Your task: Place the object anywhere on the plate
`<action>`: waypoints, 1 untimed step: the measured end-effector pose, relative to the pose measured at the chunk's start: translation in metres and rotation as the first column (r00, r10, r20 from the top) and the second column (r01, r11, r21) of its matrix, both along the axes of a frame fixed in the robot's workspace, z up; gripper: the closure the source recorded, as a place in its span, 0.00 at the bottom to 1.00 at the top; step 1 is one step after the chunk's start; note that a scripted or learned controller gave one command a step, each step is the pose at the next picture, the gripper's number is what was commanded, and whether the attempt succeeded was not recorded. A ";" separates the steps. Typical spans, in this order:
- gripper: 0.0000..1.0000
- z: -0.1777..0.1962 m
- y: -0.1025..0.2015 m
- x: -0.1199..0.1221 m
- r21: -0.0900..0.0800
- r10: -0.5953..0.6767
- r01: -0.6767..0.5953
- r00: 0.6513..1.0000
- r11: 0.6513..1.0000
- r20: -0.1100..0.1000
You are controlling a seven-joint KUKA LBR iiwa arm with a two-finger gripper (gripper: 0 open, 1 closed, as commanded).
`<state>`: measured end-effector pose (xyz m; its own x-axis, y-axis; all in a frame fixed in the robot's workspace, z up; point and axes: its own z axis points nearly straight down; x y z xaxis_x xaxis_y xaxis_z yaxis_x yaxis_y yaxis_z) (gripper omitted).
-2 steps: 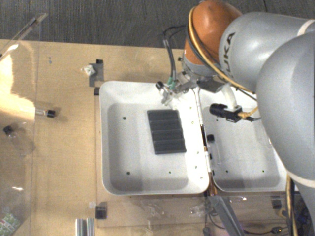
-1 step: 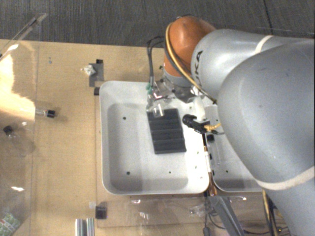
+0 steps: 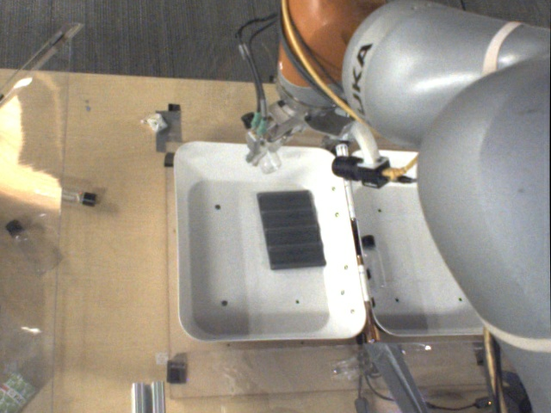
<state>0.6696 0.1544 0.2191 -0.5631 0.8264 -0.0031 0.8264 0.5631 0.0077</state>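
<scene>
A dark grey ridged plate (image 3: 292, 229) lies flat in the middle of the left white bin (image 3: 196, 256). My gripper (image 3: 263, 151) hangs over the bin's far rim, just beyond the plate's far left corner and apart from it. Something small and pale shows at the gripper's tip, and I cannot tell whether it is an object or part of the gripper. The grey arm with its orange band (image 3: 318, 24) covers the upper right of the view.
The right bin (image 3: 405, 299) is mostly hidden under the arm. A small black piece (image 3: 368, 242) sits by the wall between the bins. Small black blocks (image 3: 172, 123) (image 3: 176, 370) stand on the wooden bench around the left bin.
</scene>
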 end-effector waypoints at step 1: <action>1.00 -0.035 0.069 -0.001 -0.002 0.373 -0.373 0.928 0.928 -0.002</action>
<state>0.6688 0.2231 0.1838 -0.8305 0.5571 -0.0034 0.5570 0.8305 0.0054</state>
